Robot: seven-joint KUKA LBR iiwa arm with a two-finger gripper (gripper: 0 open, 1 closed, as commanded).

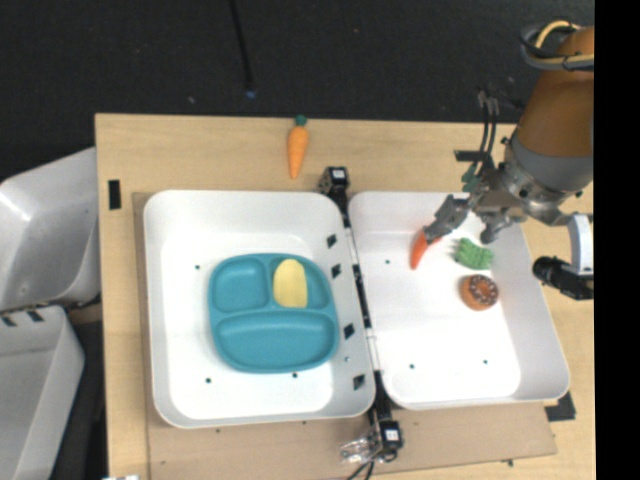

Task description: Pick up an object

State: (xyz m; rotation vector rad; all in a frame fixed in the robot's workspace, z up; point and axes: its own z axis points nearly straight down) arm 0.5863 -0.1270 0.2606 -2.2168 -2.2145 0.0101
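Note:
My gripper [466, 230] hangs over the far part of the right bin [440, 368], open, its two fingers spread wide with nothing between them. A small red pepper [419, 252] lies slanted on the bin floor, its upper end right by the left fingertip [438, 224]. A green leafy piece [473, 255] sits just below the right fingertip [491, 232]. A brown round doughnut-like piece [480, 292] rests a little nearer the front, to the right.
The left bin [180, 368] holds a blue divided plate [240, 343] with a yellow oval item [290, 284] in its upper right compartment. An orange carrot [297, 148] lies on the wooden bench behind the bins. A black clip [334, 179] sits at the bins' joint.

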